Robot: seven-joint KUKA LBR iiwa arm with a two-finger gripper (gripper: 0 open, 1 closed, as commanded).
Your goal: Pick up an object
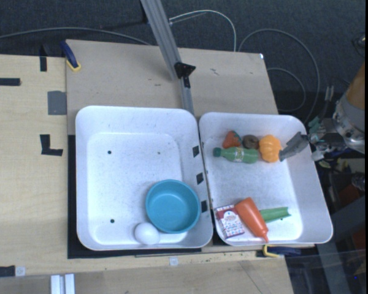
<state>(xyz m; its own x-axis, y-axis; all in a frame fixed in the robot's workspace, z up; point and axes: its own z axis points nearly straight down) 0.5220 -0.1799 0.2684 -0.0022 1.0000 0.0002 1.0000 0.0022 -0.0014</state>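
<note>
The right bin [310, 188] holds a small red fruit [232, 139], a brown ring-shaped piece [250, 141], an orange pumpkin-like toy [270, 148] and a green bottle [237, 155] lying on its side, all near the far wall. Near its front wall lie an orange carrot [253, 218] with a green top [273, 214] and a red-and-white box [230, 222]. My gripper [291, 148] hangs over the bin's right rim, just right of the orange toy, with nothing seen in it.
The left bin [92, 164] holds a blue bowl [172, 205] and a white ball [146, 232] at its front right corner. A grey pole [165, 35] slants over the bench behind the bins. Cables [282, 54] lie on the dark floor.
</note>
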